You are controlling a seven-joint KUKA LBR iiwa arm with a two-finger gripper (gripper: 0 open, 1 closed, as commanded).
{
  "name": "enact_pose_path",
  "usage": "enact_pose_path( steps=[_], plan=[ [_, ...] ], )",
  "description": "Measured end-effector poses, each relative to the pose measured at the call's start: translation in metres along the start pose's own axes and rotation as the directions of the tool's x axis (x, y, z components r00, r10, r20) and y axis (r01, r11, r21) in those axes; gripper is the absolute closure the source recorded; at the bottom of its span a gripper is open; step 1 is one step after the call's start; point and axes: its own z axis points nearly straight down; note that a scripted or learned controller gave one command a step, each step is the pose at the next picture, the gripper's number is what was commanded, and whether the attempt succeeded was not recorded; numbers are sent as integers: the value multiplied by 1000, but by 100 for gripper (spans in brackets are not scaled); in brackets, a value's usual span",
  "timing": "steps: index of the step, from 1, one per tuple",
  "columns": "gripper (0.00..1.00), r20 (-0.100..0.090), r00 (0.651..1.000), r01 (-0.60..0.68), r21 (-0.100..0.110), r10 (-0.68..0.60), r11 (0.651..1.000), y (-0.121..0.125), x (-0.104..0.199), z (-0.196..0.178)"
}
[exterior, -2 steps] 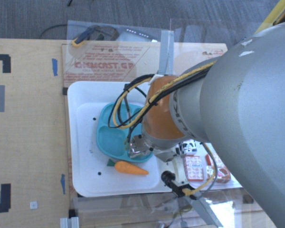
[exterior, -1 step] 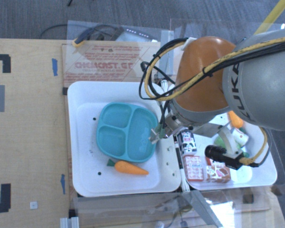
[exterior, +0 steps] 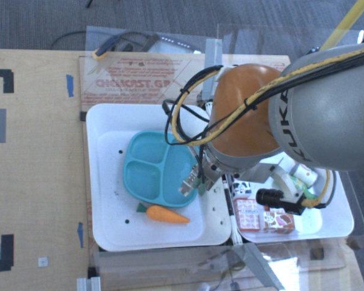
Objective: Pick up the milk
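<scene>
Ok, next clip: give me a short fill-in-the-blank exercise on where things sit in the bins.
1. The orange plastic carrot lies in the ____ white bin.
2. The turquoise divided plate has ____ compartments.
3. The carrot lies just ____ the plate, nearer the camera.
4. The red-and-white carton lies in the ____ bin.

Missing words: left; three; below; right

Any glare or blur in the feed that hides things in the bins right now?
Camera view: lighting is even and soft, shadows faint. The right bin looks washed out, white on white, so small items blend in. The arm is large and blocks much of that bin. The tray and carrot in the left bin are sharp.
</scene>
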Motion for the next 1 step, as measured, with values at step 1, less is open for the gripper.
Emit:
enact_pose_path(
  steps=[1],
  plan=[
    [100,2,870,493,-2,-493,870,-12,-5,-7]
  ],
)
